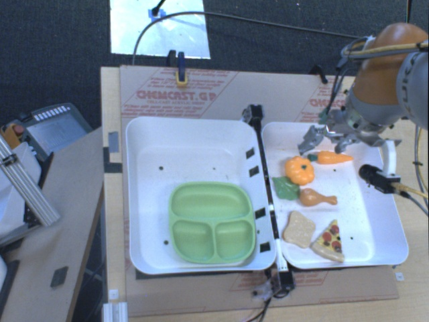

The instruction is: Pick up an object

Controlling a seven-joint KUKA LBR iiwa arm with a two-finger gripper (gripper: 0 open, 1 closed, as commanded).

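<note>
Hovering over the far part of the right bin (385,243), the hand (320,139) hangs just above the toy food; whether it is released or clenched I cannot tell, and nothing shows in its grip. Nearest to it lie the carrot (333,157), just to its right, and the orange pumpkin (299,170), just near of it. Nearer still are a green leaf (284,188), a drumstick (316,196), a bread slice (299,229) and a pizza slice (329,240). The left bin (147,180) holds a green divided plate (211,221).

These pieces look like light, stiff, smooth plastic, likely slippery. The carrot seems the easiest target: pinch it across its narrow middle. The round pumpkin may squirt out sideways.
</note>
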